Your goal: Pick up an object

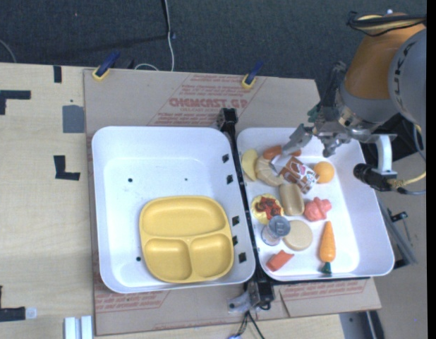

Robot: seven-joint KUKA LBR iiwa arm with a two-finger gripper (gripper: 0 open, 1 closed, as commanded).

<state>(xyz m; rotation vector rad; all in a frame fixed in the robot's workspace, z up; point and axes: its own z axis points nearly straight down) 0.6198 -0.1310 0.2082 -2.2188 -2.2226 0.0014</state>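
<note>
White plastic, two shallow bins sitting side by side on the desk (34,210), over a brown cardboard sheet (197,97).

Left bin (112,154): holding one yellow divided tray (186,237), three compartments, lying flat toward the near right corner. Nothing is showing in its compartments.

Right bin (366,239): holding a crowded heap of toy food. Listed from the far end toward the near end:
- pale yellow banana-like piece (250,164), lying against the left wall;
- red and white wrapped item (297,172), resting at the middle of the heap;
- small orange ball (324,171), just beside that wrapped item;
- tan bread-like roll (291,198);
- pink lumpy piece (316,209);
- round item with red and yellow topping (267,206);
- grey round lid-like disc (279,227);
- beige round disc (298,235), touching the grey one;
- orange carrot (327,241), lying apart toward the right wall;
- red wedge (279,260), nearest the front rim.

Tool (313,141): hanging over the far end of the right bin, its two fingers standing spread apart, one reaching down toward the heap beside the wrapped item. Nothing is showing between the fingers.
</note>
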